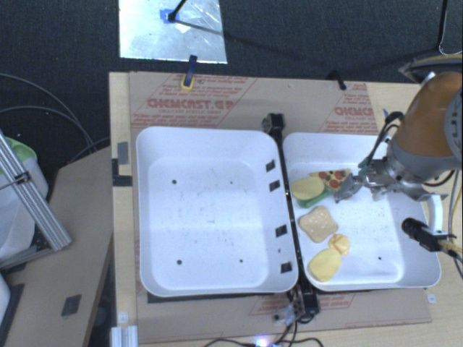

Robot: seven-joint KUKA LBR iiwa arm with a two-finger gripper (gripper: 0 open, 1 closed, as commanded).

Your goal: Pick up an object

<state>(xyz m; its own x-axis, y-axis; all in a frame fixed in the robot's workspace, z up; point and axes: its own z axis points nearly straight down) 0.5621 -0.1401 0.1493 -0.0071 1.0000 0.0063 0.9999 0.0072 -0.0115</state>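
The right bin holds several toy foods. A yellow-green piece lies near the divider, with a red and yellow pizza-like slice just right of it. Below them lie a beige toast-like piece, a small yellow piece and a larger yellow piece. My gripper reaches in from the right and hangs low at the pizza-like slice's right edge, partly covering it. I see nothing lifted off the bin floor.
The left bin shows a bare white floor. A black clip-lined divider separates the bins. The arm's orange band looms over the right bin's far right. A black fitting sits at that bin's right wall.
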